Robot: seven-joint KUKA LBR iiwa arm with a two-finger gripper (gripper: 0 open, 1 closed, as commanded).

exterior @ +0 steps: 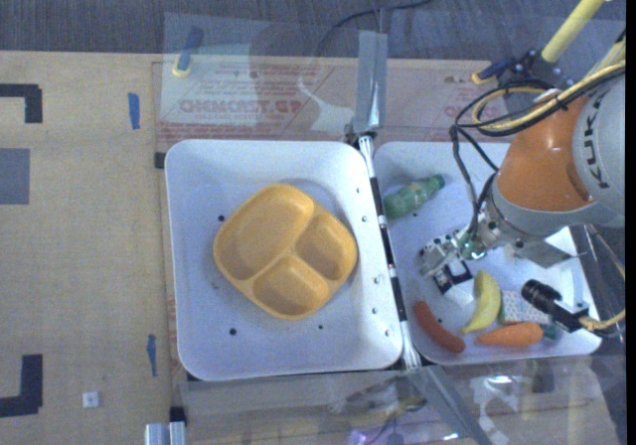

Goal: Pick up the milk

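Observation:
My gripper [444,264] hangs low over the left-middle of the right bin [437,215], pointing down and to the left. Nothing shows in its grasp. A white, pale-blue-edged shape [568,240] lies at the bin's right side, mostly hidden under the orange wrist; it may be the milk, but I cannot tell. A small speckled pale item [514,305] sits between the banana and the carrot.
A green bottle [412,195] lies at the right bin's top left. A yellow banana [485,300], an orange carrot [511,336] and a red sausage [437,327] crowd the front. The left bin [199,334] holds a yellow divided plate [285,250].

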